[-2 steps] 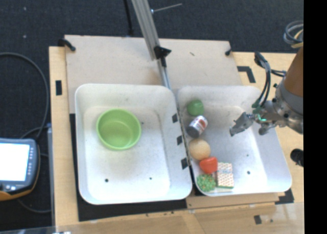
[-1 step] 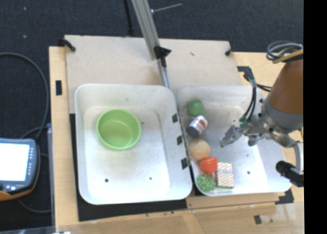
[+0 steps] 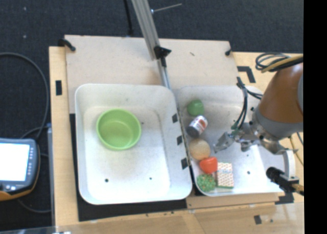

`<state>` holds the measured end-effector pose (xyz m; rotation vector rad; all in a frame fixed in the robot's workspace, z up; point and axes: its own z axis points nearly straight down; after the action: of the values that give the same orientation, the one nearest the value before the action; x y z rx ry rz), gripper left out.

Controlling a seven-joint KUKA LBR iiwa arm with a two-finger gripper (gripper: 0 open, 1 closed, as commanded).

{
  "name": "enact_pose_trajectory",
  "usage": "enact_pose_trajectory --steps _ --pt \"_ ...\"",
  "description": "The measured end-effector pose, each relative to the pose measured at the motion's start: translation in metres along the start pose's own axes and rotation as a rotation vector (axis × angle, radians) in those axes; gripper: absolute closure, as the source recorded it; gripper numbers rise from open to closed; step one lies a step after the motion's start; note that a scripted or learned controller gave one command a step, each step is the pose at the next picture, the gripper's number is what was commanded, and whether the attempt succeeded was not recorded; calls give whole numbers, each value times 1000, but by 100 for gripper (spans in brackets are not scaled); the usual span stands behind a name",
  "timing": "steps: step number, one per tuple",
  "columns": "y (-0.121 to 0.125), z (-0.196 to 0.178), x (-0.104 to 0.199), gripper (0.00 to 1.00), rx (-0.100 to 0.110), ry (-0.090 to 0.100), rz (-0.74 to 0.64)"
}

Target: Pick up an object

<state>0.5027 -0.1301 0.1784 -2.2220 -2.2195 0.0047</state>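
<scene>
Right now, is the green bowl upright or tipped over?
Upright. The green bowl sits in the left bin with its round opening facing up, full rim and inside visible.

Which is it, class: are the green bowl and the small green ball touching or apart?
Apart. The camera view shows the green bowl in the left bin, the green ball in the right bin.

Colours and patterns across the bench and its two shallow white plastic bins.
The left white bin [image 3: 92, 187] is showing a plain lime-green round bowl [image 3: 118, 129]. The right white bin [image 3: 225, 100] is showing a dark green ball [image 3: 194, 108], a small silver can banded in orange-red and white [image 3: 197, 125], a pale tan rounded lump [image 3: 200, 149], a bright orange-red rounded piece [image 3: 208, 165], a speckled green patch [image 3: 206, 182] and a cream packet dotted with red [image 3: 225, 174]. The arm's wrist band [image 3: 283, 92] is appearing brownish orange above grey. The pale wooden bench [image 3: 127, 62] is sitting over dark flooring.
</scene>
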Motion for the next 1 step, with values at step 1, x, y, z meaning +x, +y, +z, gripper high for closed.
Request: enact_pose_trajectory --steps 1 --pt "-1 51 9 0 1 1 0"
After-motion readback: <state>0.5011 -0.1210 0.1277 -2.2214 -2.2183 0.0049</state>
